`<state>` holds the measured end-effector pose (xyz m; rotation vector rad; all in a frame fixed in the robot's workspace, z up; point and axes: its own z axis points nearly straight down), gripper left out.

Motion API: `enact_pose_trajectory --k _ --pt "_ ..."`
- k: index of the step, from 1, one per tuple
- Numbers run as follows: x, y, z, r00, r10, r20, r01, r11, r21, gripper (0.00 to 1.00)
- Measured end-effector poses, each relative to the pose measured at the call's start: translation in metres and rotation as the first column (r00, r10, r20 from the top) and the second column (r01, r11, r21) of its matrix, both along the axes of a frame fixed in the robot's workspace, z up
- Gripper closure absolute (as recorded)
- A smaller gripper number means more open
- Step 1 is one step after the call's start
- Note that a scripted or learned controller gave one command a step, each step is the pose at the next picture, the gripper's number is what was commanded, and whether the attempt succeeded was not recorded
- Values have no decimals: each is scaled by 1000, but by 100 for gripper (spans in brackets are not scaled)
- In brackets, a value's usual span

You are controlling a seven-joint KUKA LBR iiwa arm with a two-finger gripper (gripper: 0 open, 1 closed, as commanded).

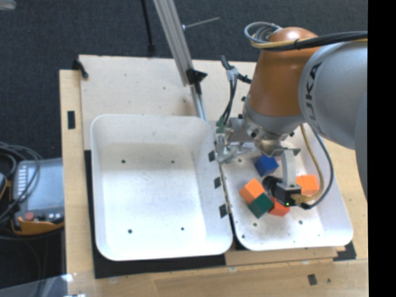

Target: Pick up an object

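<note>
In the right bin (328,231) lie several small blocks: a blue cube (266,164), an orange cube (251,190), a green cube (262,205) touching it, a red piece (280,210) partly hidden behind a black fitting, and an orange block (307,183) further right. The grey arm with its orange band (278,79) hangs over the back of this bin. My gripper (226,143) is low at the bin's left wall, left of the blue cube and apart from it. I see no block in it.
The left bin (102,166) stands beside the right one, and their walls meet at the centre. A slanted aluminium pole (176,36) rises behind the bins. Cables and a black fitting with a green light (283,195) hang over the blocks.
</note>
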<state>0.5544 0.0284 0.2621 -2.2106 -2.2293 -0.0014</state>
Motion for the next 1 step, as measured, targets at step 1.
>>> enact_pose_trajectory --k 1 --pt "-8 48 -18 1000 -2 -1 2 1000 -2 100"
